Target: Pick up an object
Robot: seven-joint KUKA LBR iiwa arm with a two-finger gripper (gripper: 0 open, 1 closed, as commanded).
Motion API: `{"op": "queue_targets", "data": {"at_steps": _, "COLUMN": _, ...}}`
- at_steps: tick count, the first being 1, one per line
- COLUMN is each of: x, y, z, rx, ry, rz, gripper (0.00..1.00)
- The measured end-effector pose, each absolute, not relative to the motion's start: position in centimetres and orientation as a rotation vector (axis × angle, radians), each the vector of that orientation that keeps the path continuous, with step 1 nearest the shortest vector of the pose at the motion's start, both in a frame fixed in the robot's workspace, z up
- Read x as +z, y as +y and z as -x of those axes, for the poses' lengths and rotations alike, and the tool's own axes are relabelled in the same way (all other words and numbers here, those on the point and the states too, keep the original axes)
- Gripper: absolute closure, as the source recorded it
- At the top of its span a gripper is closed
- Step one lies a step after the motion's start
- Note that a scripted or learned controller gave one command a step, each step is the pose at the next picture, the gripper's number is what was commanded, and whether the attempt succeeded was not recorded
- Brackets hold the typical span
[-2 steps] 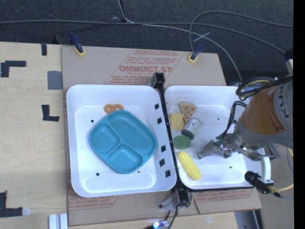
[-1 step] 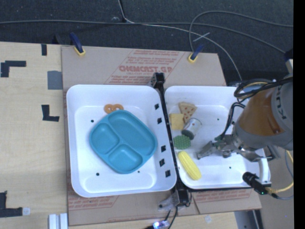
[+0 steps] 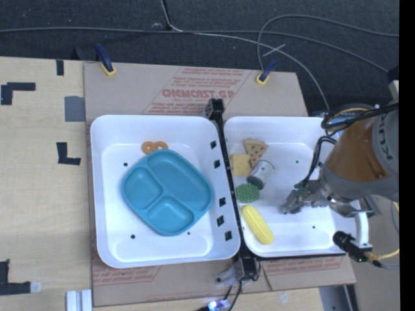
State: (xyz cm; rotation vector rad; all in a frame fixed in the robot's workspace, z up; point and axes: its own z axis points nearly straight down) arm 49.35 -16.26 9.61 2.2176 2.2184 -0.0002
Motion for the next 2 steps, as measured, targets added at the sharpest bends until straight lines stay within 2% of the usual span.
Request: {"op": "queue_targets", "data": {"at_steps": 2, "x": 19.0, "y": -16.1, "z": -48.5, "rx": 0.001, "ry": 2.22, "rz": -2.219, "gripper": 1.0}}
